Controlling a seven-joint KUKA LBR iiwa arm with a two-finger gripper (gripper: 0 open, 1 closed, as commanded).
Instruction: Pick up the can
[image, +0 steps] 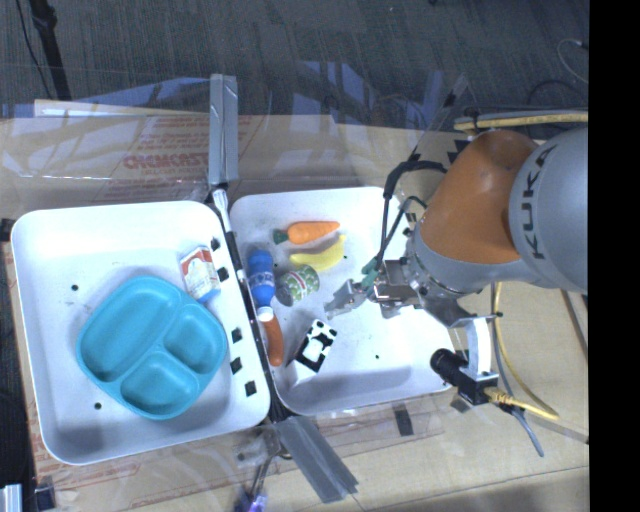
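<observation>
The can (297, 284) lies on its side in the right bin (400, 375), green-labelled with its pale lid facing up. It rests just below a banana (322, 257) and right of a blue bottle (260, 276). My gripper (342, 297) hangs just to the right of the can, pointing left toward it and a little apart from it. It is open, with nothing between its fingers. The grey arm with its orange band (478, 210) covers the bin's right part.
A carrot (310, 232) lies above the banana. An orange tube (272, 337) and a black-and-white box (316, 346) sit below the can. The left bin (60, 420) holds a blue divided plate (152, 346) and a red-and-white carton (200, 272).
</observation>
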